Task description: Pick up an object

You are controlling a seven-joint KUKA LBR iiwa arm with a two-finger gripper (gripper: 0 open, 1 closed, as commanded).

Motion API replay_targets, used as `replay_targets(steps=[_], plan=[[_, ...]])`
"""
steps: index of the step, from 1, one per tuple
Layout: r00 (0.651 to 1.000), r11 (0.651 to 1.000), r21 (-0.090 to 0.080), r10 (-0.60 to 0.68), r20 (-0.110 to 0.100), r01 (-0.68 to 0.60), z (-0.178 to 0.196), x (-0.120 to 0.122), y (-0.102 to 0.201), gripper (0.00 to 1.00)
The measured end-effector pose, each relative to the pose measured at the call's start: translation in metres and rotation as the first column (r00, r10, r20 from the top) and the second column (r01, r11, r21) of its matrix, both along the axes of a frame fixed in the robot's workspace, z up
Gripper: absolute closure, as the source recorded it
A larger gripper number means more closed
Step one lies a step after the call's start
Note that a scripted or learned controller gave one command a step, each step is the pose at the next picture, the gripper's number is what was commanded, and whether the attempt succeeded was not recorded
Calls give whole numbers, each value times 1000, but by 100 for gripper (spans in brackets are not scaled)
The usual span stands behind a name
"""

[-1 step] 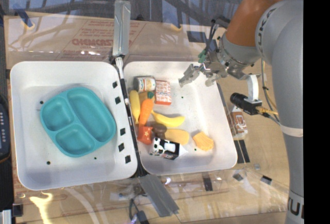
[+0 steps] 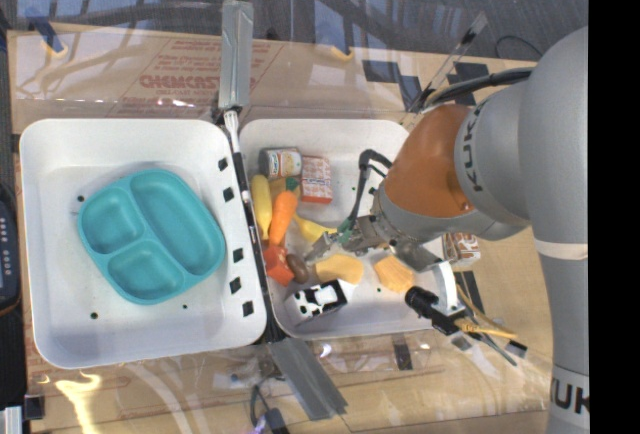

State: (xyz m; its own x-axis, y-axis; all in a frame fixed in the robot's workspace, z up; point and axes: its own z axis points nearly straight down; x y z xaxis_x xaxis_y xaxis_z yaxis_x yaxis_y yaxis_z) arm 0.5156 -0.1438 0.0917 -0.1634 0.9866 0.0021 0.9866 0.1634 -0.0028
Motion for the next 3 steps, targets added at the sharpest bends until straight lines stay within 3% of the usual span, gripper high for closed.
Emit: replay_targets(steps=[1, 2, 3], plan=[[998, 998, -1, 61, 1, -61, 0, 66, 20, 0], [999, 999, -1, 49, 12, -49, 106, 117, 78, 0], [999, 999, -1, 53, 2, -53, 111, 115, 78, 100]])
